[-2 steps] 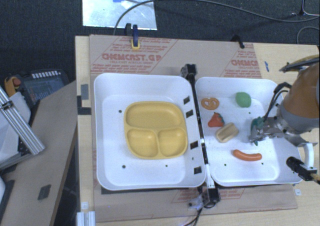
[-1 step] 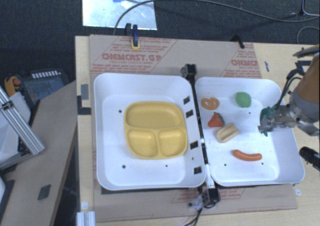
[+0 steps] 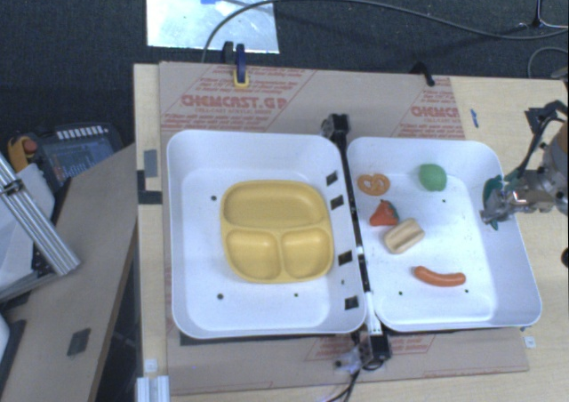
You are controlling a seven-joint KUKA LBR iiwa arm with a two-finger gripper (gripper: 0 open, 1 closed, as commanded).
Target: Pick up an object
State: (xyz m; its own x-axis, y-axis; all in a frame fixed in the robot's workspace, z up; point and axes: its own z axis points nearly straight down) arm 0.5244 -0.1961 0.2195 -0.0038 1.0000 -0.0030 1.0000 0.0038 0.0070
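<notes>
Two-finger gripper (image 3: 494, 205), state indeterminate, sits at the right-hand white plastic bin's (image 3: 511, 302) right rim; risk: descent strikes that rim.

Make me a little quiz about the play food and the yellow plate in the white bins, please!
1. True or false: the yellow plate lies in the same bin as the pretzel.
2. Which food lies nearest the gripper?
A. hot dog bun
B. green ball
C. sausage
3. Fill in: the red strawberry lies between the pretzel and the ____.

Key:
1. False. The plate is alone in the left bin; the food is in the right bin.
2. B.
3. Hot dog bun.
</notes>
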